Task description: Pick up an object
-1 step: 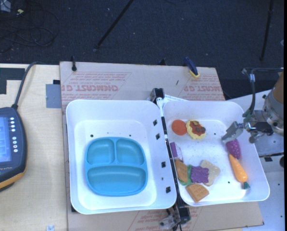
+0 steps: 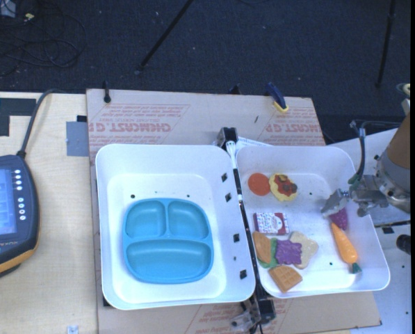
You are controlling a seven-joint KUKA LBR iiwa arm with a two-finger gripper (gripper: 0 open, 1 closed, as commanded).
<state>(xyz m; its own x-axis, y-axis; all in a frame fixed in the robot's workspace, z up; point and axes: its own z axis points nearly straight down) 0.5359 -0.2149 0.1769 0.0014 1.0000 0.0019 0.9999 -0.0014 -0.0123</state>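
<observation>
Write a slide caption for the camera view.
Gripper over the right bin, by a purple toy and carrot; blue plate in the left bin.

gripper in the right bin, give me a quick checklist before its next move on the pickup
1. Gripper inside the right bin: ok.
2. A target close by, purple piece and carrot just below it: ok.
3. Object seen between the fingers: not ok.
4. Finger opening: cannot tell.
5. Pile of toy food apart from the gripper: ok.
6. Blue plate lying in the left bin, out of the way: ok.
</observation>
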